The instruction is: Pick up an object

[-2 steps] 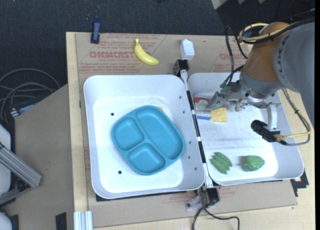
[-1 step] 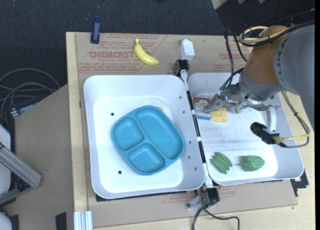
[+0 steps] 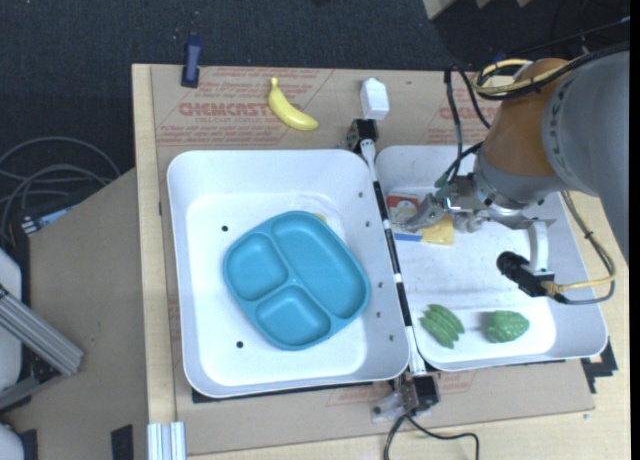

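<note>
My gripper (image 3: 436, 208) hangs low over the back left part of the right bin (image 3: 470, 268), under the arm's orange band (image 3: 520, 133). Just in front of it lies a small yellow piece (image 3: 438, 234), touching or nearly touching the gripper's tip. A red and white item (image 3: 402, 207) sits to the gripper's left, against the bin's wall. Two green toy vegetables lie near the front: a ridged one (image 3: 441, 324) and a lumpy one (image 3: 506, 326). I see nothing between the fingers.
The left bin (image 3: 200, 248) holds a blue divided plate (image 3: 293, 277). A yellow banana (image 3: 289, 109) and a small white block (image 3: 374, 97) lie on the bench behind the bins. A black cable end (image 3: 522, 274) hangs from the arm over the right bin.
</note>
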Controlling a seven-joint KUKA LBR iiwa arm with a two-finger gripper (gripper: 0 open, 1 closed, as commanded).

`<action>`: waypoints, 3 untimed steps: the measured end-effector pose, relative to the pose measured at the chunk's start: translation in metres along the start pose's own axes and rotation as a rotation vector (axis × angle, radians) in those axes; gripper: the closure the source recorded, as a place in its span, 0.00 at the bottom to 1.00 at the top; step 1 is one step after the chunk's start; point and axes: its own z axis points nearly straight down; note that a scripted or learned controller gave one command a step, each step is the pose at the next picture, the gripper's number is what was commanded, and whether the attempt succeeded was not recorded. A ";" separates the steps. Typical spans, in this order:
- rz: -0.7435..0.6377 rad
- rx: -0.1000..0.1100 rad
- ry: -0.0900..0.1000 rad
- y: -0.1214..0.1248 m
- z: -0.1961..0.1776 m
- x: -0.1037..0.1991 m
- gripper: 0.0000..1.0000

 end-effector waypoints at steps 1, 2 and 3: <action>0.000 -0.002 0.001 0.001 -0.011 0.001 1.00; 0.000 0.000 0.001 0.000 -0.010 0.001 0.00; -0.002 0.012 0.003 0.013 0.005 0.007 0.00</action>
